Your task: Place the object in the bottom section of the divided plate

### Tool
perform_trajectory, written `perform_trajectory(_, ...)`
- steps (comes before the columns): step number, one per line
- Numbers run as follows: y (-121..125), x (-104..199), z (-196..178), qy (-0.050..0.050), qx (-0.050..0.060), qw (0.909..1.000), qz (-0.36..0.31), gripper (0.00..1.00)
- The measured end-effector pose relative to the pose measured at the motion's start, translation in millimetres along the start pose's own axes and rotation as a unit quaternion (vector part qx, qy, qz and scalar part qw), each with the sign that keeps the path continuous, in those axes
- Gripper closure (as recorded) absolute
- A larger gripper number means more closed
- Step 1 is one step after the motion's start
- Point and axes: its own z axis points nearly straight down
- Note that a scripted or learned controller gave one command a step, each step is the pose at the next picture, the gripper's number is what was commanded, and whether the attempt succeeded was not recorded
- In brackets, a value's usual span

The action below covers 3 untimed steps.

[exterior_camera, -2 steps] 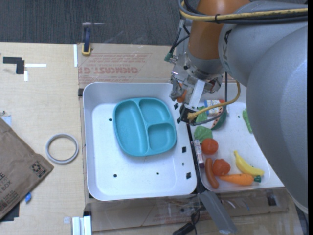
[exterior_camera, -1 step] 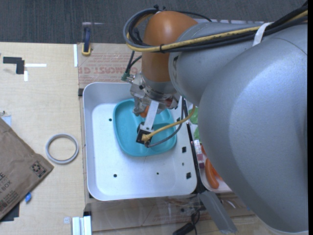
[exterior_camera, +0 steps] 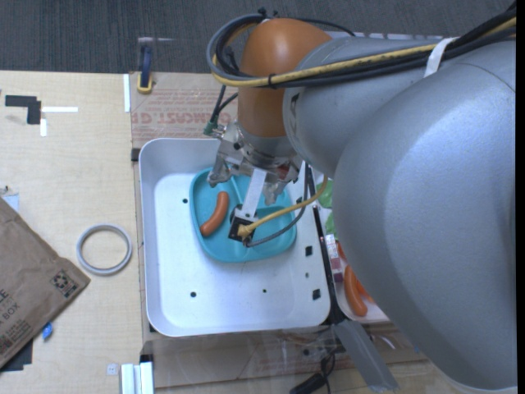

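Sausage (exterior_camera: 215, 213) lying slantwise on the left part of the blue plate (exterior_camera: 275, 243) — plate sitting in the white bin (exterior_camera: 168, 302). Hanging over the plate's upper middle, just right of the sausage: gripper (exterior_camera: 244, 177) — grip hidden beneath the wrist, impossible to judge. Resting on the bench (exterior_camera: 66, 162) beside the bin: tape ring (exterior_camera: 104, 248).

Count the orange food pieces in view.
2. One, a sausage, lies on the teal plate in the white bin, toward the plate's left. The other orange piece lies right of that bin, beside the arm. The arm may hide more.
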Motion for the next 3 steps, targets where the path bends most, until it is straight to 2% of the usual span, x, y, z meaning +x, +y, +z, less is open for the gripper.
perform_trajectory(1, 0.6, -0.9, -5.8, -0.003, 0.002, 1.0000, -0.001, 1.00)
perform_trajectory(2, 0.6, -0.9, -5.7, -0.003, 0.002, 1.0000, -0.001, 0.00)
perform_trajectory(3, 52.1, 60.6, -20.4, 0.001, -0.002, 0.9886, -0.151, 0.00)
